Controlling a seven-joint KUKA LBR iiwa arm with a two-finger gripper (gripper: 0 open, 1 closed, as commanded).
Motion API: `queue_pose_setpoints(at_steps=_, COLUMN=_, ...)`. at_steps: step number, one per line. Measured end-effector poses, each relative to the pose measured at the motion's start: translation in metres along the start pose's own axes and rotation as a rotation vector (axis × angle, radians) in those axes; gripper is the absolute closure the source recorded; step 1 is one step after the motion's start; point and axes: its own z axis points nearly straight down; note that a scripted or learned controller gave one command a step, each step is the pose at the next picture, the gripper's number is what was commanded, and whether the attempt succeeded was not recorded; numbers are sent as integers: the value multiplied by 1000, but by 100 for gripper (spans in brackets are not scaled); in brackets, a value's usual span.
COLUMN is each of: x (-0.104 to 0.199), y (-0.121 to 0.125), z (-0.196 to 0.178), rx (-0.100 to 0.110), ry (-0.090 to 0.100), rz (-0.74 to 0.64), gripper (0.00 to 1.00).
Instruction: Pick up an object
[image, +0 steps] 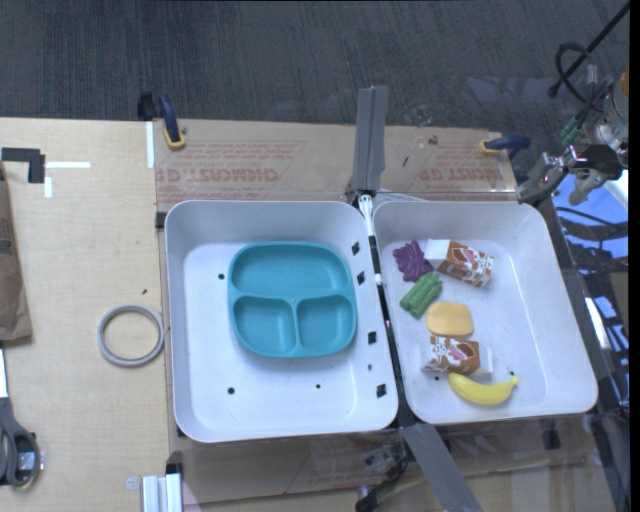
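Mirrored red lettering on cardboard (240, 165)

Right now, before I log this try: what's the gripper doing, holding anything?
Gripper: above the right bin's far corner, nothing seen in it; its state cannot be told.

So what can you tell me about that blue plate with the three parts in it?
The teal plastic divided plate lies flat, right way up, in the middle of the left white bin. It is a rounded rectangle with a raised rim and three compartments: one long one across the far side and two smaller ones side by side on the near side. Its surface looks smooth and matt. It touches only the bin floor, well apart from the bin walls.
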Motion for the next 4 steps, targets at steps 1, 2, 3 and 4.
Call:
queue_pose_setpoints(at_steps=1, x=32, y=8, z=123, rx=2, ry=0, rz=245, gripper=0)
queue_pose_setpoints(at_steps=2, x=59, y=-51, z=142, rx=1, ry=1, rz=-11, gripper=0)
queue_pose_setpoints(at_steps=3, x=66, y=-37, z=177, rx=-3, ry=0, rz=15, gripper=0)
queue_pose_setpoints(at_steps=4, x=69, y=-29, z=178, rx=-2, ry=0, rz=97, gripper=0)
